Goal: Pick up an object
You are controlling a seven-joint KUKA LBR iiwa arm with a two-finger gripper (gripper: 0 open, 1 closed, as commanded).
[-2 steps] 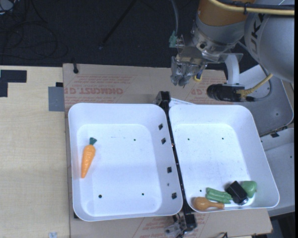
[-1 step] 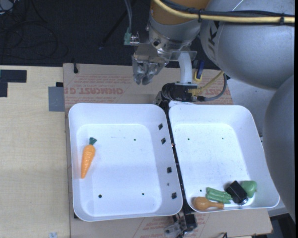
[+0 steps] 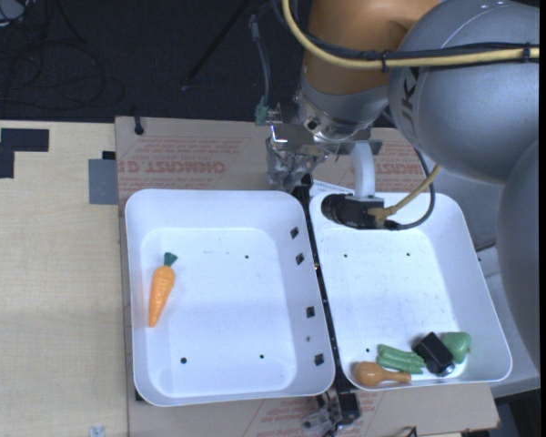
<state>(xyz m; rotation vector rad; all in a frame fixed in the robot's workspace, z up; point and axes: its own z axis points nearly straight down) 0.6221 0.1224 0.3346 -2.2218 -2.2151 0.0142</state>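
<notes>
arm: grey KUKA arm w/ orange band [image 3: 364, 25] comes in from the right; I've got it parked over the far edge of the bins, at the divider.
gripper: two-finger gripper [image 3: 289, 173] hangs at the far rim between the bins. Can't tell from here how far open it is; I see nothing held in it.
targets, left bin: small orange plastic carrot w/ green top [image 3: 161, 289] lies alone near the left wall of the left white bin [image 3: 209, 209], well apart from the gripper.
targets, right bin: green bean-pod toy [image 3: 400, 359], black block [image 3: 434, 352], green rounded piece [image 3: 458, 342] and yellow-orange pear-shaped toy [image 3: 379, 374] crowd the near right corner of the right white bin [image 3: 409, 244], touching or overlapping.
how I'd do it: I'd judge the carrot the easier pick, being isolated w/ clear floor around. Centre over its middle, close across the short axis, descend straight. The cluster risks a double grab or a slip.
surface: smooth shallow white plastic, few dark dots; things will prob. slide if nudged.
room: bins sit on brown cardboard [image 3: 200, 157] on a pale wooden bench [image 3: 45, 271]; dark background w/ cables at the far side.
</notes>
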